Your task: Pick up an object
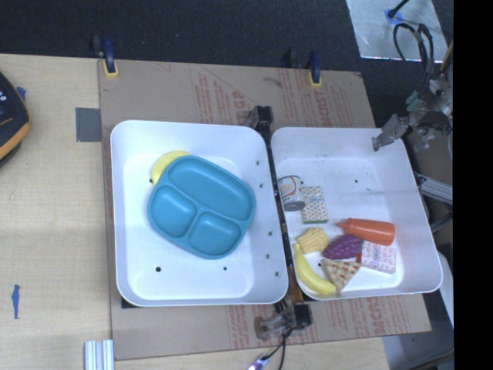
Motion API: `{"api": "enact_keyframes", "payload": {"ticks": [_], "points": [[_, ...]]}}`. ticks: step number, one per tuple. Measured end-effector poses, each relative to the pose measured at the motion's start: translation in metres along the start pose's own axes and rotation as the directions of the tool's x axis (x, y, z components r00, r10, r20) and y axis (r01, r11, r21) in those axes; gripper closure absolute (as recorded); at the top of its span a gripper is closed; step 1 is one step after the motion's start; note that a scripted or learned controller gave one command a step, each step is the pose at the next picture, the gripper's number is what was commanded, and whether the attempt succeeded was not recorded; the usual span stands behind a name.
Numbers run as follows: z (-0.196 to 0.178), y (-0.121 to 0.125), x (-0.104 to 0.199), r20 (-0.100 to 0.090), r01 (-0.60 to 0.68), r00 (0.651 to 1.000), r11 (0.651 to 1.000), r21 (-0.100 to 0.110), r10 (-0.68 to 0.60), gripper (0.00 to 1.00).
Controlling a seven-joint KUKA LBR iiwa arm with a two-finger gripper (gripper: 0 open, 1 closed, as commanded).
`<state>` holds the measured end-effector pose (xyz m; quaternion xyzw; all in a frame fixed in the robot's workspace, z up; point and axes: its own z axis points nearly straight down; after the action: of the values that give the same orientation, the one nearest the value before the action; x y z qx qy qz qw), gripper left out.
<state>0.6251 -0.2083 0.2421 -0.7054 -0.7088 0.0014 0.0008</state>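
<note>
Two white bins sit side by side on the table: the left bin (131, 206) holds a blue divided tray (202, 205) lying over a yellow piece (166, 163), while the right bin (408, 183) carries a cluster of small toy foods toward its near side. Among them are a banana (310, 277), a corn cob (311, 240), a purple piece (343, 247), an orange bottle (368, 229) and a small can (290, 193). The gripper (400, 129) hovers at the right bin's far right corner, well apart from the cluster; whether its jaws are released or clenched cannot be told. No object is held. The pick would likely go best on the orange bottle, which lies at the cluster's edge with bare bin floor behind it, approached from above with jaws across its narrow width.
</note>
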Motion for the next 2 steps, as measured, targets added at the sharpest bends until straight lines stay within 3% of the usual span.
{"api": "enact_keyframes", "payload": {"ticks": [1,2], "points": [[0.038,-0.014,0.005,0.0,0.001,1.0,1.0,0.0,-0.001,0.0],[0.093,-0.087,0.045,-0.001,-0.001,1.0,1.0,0.002,0.001,0.0]]}}
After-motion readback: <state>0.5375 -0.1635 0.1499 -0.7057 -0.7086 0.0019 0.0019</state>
